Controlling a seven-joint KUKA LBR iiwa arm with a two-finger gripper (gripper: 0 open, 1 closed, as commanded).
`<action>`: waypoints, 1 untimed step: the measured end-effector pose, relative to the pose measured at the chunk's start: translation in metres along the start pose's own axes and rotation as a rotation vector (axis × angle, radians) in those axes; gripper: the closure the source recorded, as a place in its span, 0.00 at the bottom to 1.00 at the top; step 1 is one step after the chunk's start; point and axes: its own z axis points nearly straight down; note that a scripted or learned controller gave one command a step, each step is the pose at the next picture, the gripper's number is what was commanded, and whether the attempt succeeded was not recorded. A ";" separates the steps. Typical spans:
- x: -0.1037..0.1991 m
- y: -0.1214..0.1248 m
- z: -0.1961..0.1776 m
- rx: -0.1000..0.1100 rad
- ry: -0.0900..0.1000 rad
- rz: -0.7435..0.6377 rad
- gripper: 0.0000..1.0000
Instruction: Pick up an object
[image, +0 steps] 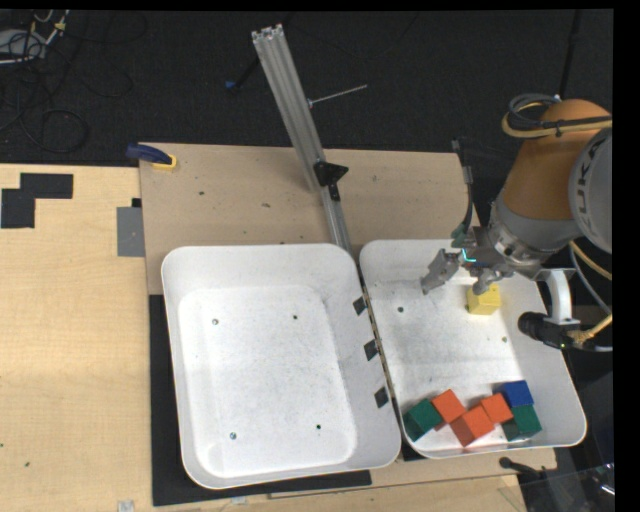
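Observation:
My gripper (461, 279) hangs over the far part of the right bin (440, 335), open, its two fingers spread wide with nothing between them. A small yellow block (483, 301) lies on the bin floor just under and beside the right finger (487, 283); the left finger (436, 273) points off to the left of it. In the bin's near right corner sits a cluster of blocks: a green one (424, 416), orange ones (449, 405) (474, 426) (496, 408), a blue one (516, 394) and another green one (521, 424).
The left bin (260, 262) stands beside the right one, with black clips (371, 349) along the shared rim. A slanted metal rail (296, 115) rises behind the bins. The arm's orange band (545, 185) and cables crowd the right side.

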 end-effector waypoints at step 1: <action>-0.005 0.001 0.062 0.006 0.000 0.001 0.00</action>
